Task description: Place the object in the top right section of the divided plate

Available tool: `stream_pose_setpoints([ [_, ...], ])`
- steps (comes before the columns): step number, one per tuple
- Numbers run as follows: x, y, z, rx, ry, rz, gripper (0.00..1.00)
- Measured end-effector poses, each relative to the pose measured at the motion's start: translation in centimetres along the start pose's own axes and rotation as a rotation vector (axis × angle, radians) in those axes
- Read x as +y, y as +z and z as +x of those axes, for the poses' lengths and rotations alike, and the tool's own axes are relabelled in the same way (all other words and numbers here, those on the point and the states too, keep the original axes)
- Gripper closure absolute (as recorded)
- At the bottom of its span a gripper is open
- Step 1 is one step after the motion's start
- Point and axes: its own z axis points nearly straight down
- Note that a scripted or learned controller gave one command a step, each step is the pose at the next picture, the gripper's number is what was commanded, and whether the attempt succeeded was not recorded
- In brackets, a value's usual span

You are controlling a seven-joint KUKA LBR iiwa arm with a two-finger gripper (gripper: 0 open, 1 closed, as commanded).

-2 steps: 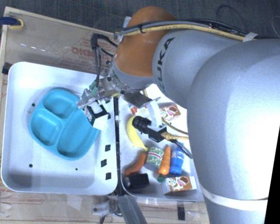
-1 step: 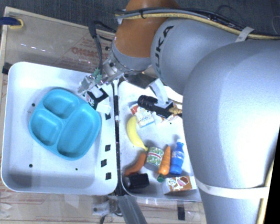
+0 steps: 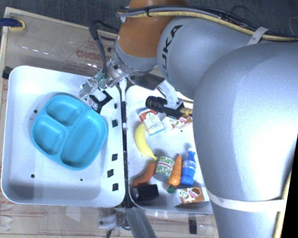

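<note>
My arm (image 3: 242,103) covered the right side of the right bin (image 3: 124,196), at the frame's right. My tool (image 3: 94,90), above the blue plate (image 3: 70,131), was too small to read. The carton labels (image 3: 154,123) were blurred beyond reading.

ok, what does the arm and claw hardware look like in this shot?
The arm has bulky, rounded, light-grey casings with dark lettering on the forearm, and an orange band above the wrist. Thin cables run along its upper edge, under a pale strap. The claw is a small metallic and black assembly with bits of green.
</note>
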Motion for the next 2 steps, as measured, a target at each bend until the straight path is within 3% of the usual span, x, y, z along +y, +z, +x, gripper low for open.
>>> stream_pose_setpoints([
  [1, 0.1, -2.8, 0.1, 0.002, -0.02, 0.001, 1.0],
  [2, -0.3, -1.0, 0.1, 0.003, -0.063, 0.003, 1.0],
])
